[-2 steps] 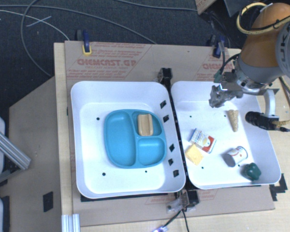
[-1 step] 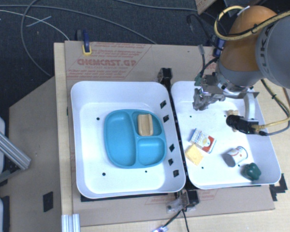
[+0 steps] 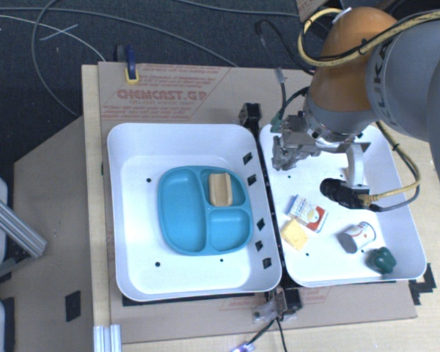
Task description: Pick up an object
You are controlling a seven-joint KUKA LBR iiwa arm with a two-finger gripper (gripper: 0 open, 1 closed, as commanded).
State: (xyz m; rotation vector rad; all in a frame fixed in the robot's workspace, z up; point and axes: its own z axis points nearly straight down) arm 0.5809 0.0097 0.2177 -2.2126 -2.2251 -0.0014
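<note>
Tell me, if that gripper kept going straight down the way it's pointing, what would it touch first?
Probably bare bin floor. The gripper points down over the upper left part of the right bin. The small packet and yellow block lie nearer the camera, seemingly outside its line, though depth is hard to judge.

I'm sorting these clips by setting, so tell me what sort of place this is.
Probably a robotics lab test bench, not a home or kitchen. Two white bins sit on a board clamped in place, loose cables trail over dark carpet, and the arm's gripper hangs above toy-like items such as a green object.
</note>
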